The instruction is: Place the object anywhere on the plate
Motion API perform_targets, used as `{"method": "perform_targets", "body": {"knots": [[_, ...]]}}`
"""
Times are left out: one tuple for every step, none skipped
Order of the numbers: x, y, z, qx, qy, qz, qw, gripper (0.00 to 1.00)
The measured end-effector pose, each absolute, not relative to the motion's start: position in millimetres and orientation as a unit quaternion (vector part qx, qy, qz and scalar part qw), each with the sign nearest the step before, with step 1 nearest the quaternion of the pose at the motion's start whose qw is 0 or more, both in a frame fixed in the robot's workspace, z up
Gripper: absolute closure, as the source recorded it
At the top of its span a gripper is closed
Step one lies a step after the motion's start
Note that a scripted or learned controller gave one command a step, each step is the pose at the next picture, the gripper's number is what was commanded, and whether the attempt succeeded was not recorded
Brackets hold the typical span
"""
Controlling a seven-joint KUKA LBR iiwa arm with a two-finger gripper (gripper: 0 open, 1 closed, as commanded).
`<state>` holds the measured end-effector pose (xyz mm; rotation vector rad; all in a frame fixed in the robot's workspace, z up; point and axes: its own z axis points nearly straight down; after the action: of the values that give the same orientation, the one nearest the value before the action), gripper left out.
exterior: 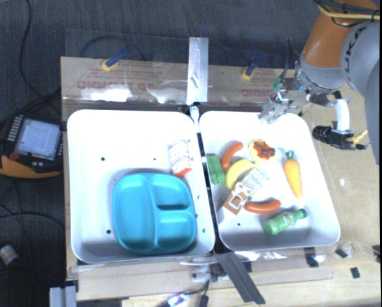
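- Raised above the bench, the grey arm with an orange band reaches in from the right, its two-finger gripper hanging over the far rim of the right-hand shallow white bin; whether the gripper is open or closed cannot be told, and no item can be made out in it.
- Nearest below the gripper, a small round toy with a red and yellow top lies on the right bin's floor, with an orange plastic carrot just to its right.
- Left of those sit an orange toy sausage, a yellow plastic banana and a dark green oblong piece against the dividing wall.
- A white printed carton with red squares touches the banana; a red toy sausage and a green plastic bottle lie towards the near edge.
- Across the divide, in the left-hand white bin, a small white and red carton lies just beside the far right corner of the teal divided plastic plate.
- Which item the task means cannot be told; all lie off the plate.
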<state>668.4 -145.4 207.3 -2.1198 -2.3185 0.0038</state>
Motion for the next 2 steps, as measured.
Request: {"method": "perform_targets", "body": {"knots": [[667.7, -157.8, 126.7, -0.680, -0.733, 0.0022, 0.000, 1.00], [628.0, -145.5, 155.4, -0.711, -0.704, 0.0002, 0.001, 1.00]]}}
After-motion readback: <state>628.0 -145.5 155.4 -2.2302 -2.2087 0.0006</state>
